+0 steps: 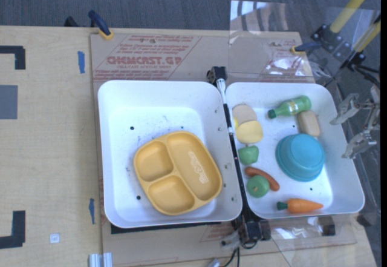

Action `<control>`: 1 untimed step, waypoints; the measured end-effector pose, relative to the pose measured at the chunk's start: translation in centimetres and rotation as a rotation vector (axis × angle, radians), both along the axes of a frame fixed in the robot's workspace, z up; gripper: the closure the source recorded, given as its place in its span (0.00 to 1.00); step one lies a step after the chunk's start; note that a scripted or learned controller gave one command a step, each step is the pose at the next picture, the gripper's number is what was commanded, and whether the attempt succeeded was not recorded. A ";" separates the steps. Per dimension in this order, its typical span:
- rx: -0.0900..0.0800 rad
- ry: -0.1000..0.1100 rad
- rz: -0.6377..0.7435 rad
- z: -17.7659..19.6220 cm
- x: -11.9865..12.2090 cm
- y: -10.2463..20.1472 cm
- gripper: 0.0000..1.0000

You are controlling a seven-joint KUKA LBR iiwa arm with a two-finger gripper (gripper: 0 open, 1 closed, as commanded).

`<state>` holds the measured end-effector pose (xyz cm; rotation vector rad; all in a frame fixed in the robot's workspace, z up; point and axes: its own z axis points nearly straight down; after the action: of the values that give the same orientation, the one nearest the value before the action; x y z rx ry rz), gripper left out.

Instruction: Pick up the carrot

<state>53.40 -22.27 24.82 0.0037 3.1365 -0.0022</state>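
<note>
1. Camera view is showing the gripper (352, 128) hanging at the right edge of the frame, over the rim of the right bin (344, 196). Its jaws are standing apart and gripping nothing.
2. The carrot (302, 204) is lying flat at the lower right, near the bin's front wall, well apart from the gripper.
3. The blue bowl (300, 155) is sitting just above it, probably narrowing the approach from that side.
4. The yellow tray (176, 172) is resting in the left bin (115, 138).
</note>
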 end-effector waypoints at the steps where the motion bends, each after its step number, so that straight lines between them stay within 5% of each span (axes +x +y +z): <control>1: 0.006 0.004 0.147 -2.9 3.0 11.0 0.00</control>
<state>56.38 -11.22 21.88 -0.2275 3.1322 0.0071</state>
